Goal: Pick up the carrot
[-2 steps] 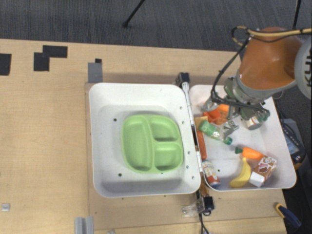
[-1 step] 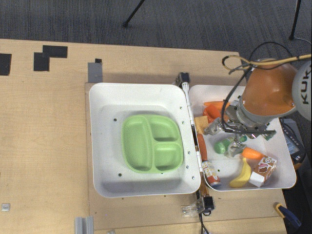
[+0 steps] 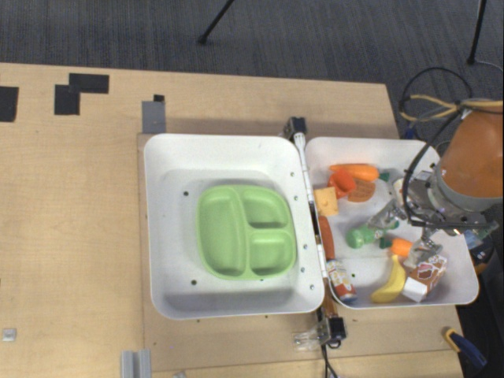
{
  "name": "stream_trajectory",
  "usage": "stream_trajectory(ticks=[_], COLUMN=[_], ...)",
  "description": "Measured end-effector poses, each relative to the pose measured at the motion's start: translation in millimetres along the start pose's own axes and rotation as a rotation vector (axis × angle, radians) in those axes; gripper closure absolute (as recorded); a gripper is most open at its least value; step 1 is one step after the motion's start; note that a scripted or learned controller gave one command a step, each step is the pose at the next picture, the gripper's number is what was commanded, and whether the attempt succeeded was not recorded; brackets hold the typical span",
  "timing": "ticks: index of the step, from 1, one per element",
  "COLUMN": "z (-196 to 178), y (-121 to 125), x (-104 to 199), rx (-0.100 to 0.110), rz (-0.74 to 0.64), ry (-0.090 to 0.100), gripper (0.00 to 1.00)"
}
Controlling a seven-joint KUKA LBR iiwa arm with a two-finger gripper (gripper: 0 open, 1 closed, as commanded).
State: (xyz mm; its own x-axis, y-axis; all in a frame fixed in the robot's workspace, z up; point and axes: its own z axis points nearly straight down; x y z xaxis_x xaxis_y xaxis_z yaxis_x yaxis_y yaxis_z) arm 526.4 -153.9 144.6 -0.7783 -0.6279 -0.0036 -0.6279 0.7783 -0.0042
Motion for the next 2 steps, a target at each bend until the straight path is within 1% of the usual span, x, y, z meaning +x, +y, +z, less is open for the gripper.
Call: stream_trajectory(ticks=[1,2], z=[39.0,40.8], y=[-2.8,-4.3], x=[6.4,12.0], rx=[0.012,0.017], rz=[0.009,-0.186], ry=[-0.017,-0.011], gripper=[0.00,0.00])
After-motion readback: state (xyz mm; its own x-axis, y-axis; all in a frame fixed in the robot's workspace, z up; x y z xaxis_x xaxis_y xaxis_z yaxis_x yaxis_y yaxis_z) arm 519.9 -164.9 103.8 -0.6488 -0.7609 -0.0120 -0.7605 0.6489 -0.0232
